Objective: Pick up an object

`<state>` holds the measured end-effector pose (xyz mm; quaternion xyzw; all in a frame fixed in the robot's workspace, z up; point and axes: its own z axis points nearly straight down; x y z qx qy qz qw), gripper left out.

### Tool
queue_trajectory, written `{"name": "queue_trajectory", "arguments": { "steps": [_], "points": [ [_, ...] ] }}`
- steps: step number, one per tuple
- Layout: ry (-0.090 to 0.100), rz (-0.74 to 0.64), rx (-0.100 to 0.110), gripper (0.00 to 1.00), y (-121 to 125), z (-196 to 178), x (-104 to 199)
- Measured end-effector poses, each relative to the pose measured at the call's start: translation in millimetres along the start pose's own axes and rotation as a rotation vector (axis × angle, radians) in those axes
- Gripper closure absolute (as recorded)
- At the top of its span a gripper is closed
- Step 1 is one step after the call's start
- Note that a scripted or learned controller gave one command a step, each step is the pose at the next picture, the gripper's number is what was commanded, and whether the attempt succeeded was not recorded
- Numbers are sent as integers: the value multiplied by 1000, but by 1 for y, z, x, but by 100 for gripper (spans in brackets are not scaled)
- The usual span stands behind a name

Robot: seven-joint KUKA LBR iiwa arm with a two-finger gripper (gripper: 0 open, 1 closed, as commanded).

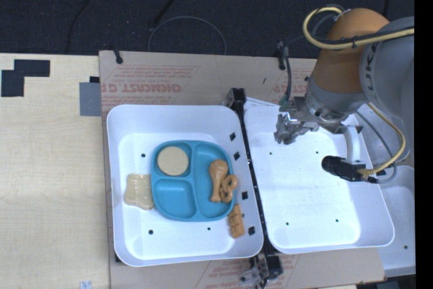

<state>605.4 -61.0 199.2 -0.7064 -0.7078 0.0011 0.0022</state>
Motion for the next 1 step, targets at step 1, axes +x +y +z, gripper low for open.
{"name": "queue_trajectory", "arguments": {
  "steps": [1],
  "points": [
    [0,-1,0,100,-5,-5,42]
  ]
}}
